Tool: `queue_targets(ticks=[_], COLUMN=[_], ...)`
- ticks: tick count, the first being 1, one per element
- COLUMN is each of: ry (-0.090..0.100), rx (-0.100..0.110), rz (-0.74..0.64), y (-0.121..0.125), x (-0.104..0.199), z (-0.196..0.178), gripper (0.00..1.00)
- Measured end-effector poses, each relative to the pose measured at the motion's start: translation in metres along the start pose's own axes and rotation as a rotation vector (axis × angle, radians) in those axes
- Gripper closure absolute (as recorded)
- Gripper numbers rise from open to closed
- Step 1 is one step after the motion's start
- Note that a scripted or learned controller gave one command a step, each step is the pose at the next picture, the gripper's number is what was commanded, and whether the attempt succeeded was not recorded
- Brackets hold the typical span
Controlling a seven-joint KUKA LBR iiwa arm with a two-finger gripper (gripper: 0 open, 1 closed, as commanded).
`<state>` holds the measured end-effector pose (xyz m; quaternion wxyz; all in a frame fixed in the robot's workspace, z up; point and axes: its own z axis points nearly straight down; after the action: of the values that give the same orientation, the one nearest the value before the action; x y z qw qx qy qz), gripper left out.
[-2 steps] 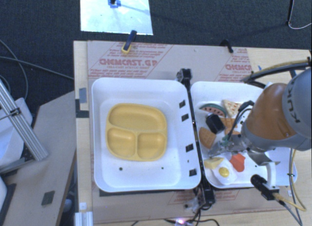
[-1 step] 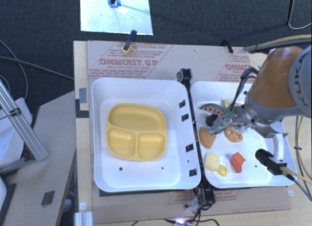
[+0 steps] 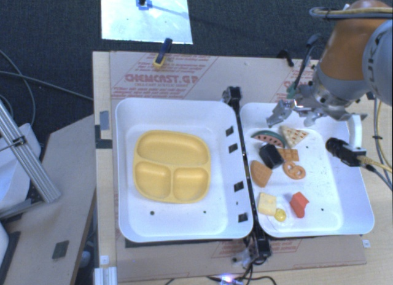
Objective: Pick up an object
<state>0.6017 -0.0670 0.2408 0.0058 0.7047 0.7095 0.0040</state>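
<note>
The arm [image 3: 356, 50] runs off the right edge — its fingers [image 3: 279, 113] blurred.

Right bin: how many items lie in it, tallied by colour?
Right bin, as far as the view shows:
Orange or brown: 3 (wedge, cracker, pretzel)
Yellow: 2 (cheese block, small piece)
Red: 1
Black: 1
Watermelon slice: 1
Pizza slice: 1
Total: 9

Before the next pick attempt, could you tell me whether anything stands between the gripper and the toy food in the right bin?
Nothing visible does: the gripper hangs over the right bin, near the watermelon slice and pizza slice.
</note>
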Motion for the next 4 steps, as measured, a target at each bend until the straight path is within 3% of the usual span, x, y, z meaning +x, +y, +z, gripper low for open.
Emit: queue_targets(ticks=[1, 2, 3, 4], ry=[0.002, 0.003, 0.006, 0.001], rx=[0.021, 0.015, 0.01, 0.019], rz=[0.007, 0.008, -0.001, 0.011], y=[0.008, -0.028, -0.109, -0.119], x=[-0.023, -0.046, 0.018, -0.036], z=[0.13, 0.157, 0.05, 0.131], gripper=[0.0, 0.0, 0.0, 0.0])
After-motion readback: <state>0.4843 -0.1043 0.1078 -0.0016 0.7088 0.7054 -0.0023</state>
